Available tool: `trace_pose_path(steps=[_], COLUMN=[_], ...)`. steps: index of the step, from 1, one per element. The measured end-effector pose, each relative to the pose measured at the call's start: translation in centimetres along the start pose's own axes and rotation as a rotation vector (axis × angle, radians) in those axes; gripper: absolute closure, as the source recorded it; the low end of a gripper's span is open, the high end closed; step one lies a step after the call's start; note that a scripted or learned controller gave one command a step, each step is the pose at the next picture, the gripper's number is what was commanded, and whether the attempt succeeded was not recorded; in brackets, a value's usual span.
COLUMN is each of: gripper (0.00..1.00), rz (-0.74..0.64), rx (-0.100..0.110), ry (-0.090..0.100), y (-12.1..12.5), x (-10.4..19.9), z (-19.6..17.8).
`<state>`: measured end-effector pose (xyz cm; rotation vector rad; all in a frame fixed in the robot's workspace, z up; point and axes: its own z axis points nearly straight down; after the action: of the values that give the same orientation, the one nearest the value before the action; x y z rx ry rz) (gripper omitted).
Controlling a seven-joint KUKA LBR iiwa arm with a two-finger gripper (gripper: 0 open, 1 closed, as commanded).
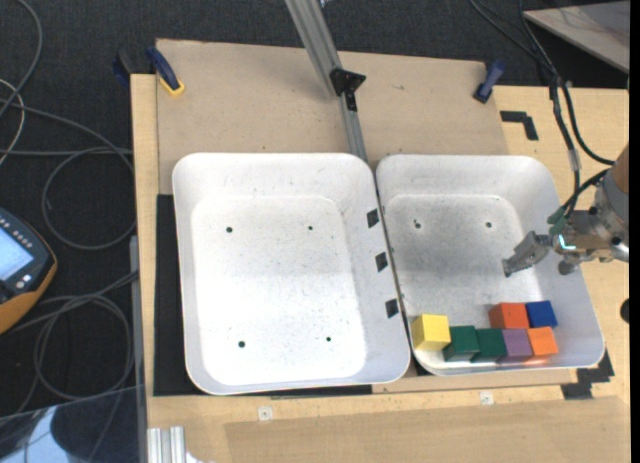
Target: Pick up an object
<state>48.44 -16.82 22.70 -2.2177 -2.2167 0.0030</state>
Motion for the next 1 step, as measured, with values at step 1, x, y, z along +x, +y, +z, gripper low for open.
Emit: trace_pose_path(steps=[1], gripper=[0.0], rz=[-0.001], rx=[-0.004], ry=[-0.001], y=[0.06], x=[0.02], z=[-0.17])
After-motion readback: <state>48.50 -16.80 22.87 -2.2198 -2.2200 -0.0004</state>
